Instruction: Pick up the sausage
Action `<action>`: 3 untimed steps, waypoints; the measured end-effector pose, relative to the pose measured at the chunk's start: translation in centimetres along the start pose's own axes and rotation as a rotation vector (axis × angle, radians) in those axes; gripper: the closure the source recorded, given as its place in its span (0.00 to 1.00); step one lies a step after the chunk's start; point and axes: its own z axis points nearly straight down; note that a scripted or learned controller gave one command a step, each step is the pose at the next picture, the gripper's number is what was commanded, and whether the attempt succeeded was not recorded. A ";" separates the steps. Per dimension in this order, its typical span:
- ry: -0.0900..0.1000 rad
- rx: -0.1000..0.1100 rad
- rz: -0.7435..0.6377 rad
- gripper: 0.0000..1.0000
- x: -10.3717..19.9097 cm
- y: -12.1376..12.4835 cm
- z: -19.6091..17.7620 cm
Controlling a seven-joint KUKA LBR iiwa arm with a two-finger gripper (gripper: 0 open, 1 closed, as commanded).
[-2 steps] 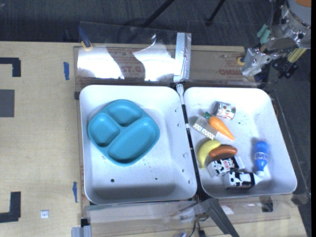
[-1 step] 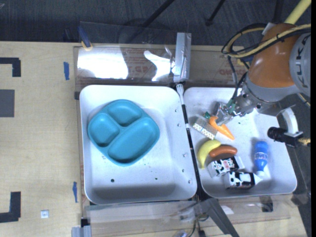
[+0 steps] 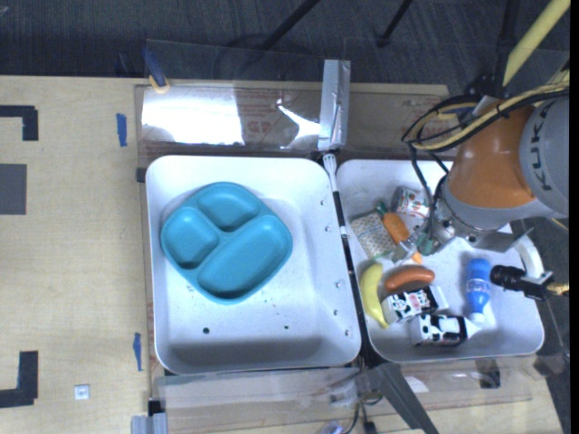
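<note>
Arm over the right bin, pincer low among the clutter.
The sausage lies in the right bin, touching the banana, just below the pincer; how far the pincer is open, I cannot tell.

A pale wooden table carries black tape marks at left; beyond its far edge lies dark floor crossed by tripod legs.

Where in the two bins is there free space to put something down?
The left bin has bare floor along its front edge and right side, around the blue divided plate. The right bin is crowded: banana, sausage, carrot and blue bottle lie close together.
</note>
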 end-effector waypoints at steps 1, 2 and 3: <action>0.000 -0.005 0.903 1.00 -1.4 -0.9 1.9; 0.000 -0.009 1.202 1.00 3.8 -6.0 1.9; -0.002 0.001 1.042 1.00 3.6 -7.2 -30.8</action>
